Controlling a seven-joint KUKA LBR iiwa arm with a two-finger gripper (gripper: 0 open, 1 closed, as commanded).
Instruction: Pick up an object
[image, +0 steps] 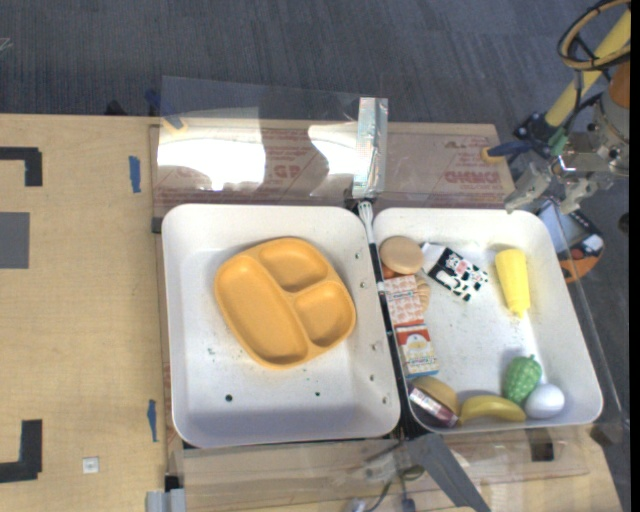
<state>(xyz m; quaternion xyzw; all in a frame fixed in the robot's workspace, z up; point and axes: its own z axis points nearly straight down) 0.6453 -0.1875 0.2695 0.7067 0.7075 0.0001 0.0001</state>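
A wooden bench (80, 300) bears two white bins. The gripper (560, 172) is seen beyond the far right corner of the right bin (578, 345); its opening cannot be told. The approach is judged to be in hand. A yellow corn cob (512, 278) lies nearest, just inward of it, so a descent there is called for.

Arm (570, 165) raised at far right

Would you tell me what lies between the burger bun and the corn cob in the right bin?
In the camera view, a black-and-white cow-patterned toy lies between the burger bun and the corn cob.
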